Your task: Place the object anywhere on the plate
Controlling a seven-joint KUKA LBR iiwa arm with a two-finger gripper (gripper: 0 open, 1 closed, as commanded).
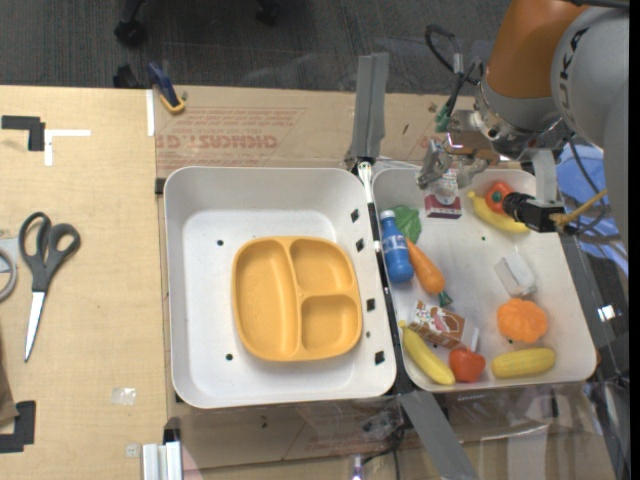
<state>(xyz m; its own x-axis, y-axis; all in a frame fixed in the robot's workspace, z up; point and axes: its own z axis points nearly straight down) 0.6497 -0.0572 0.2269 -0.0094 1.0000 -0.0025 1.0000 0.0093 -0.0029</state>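
The tool (441, 173) hangs over the far end of the right bin (575, 278); whether it is spread or pinching anything, one cannot tell. The toy food lies in that bin, while the yellow plate (297, 298) waits bare in the left bin (190, 268). Placing not yet done.

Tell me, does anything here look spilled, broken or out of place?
Nothing looks spilled or broken. The toy food lies jumbled in the right bin, with the blue bottle tight against the divider. The yellow divided plate sits slightly askew in the left bin. Scissors lie on the bench.
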